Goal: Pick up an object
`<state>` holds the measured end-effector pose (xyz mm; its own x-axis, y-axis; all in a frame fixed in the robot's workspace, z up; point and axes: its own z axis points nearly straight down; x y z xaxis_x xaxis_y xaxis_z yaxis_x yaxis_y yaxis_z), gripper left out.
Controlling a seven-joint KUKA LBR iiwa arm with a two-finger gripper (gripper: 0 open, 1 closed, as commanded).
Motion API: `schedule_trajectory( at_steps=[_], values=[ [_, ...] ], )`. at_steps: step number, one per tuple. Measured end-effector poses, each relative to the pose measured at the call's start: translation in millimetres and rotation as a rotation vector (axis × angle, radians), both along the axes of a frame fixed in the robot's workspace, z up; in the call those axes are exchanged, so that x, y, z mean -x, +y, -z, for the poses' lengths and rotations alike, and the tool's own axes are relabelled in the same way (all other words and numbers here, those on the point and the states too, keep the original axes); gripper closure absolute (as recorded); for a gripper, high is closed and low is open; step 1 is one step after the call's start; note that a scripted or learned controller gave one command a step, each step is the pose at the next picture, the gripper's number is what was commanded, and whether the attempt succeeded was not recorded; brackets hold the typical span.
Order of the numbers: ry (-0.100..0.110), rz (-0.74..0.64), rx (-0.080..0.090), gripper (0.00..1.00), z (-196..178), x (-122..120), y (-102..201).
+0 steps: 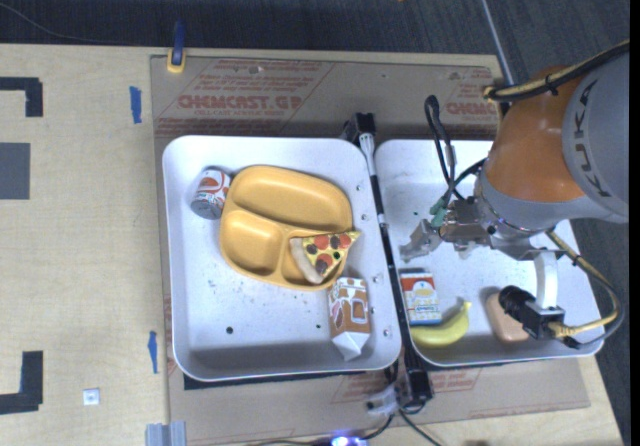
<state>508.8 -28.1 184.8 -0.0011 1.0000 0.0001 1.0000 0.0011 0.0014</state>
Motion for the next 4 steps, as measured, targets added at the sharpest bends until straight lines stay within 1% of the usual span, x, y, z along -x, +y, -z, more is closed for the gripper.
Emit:
schedule_trajectory(
  at_steps=[1,2,3,4],
  values=[
    [0.001,0.002,0.0,0.0,32,29,-81],
    [-0.005,0.002,0.001,0.0,88,28,-69],
    [-0.008,0.002,0.003,1.0,78,27,-69],
    [-0.001,-0.001,-0.001,1.0,0,29,38]
  ],
)
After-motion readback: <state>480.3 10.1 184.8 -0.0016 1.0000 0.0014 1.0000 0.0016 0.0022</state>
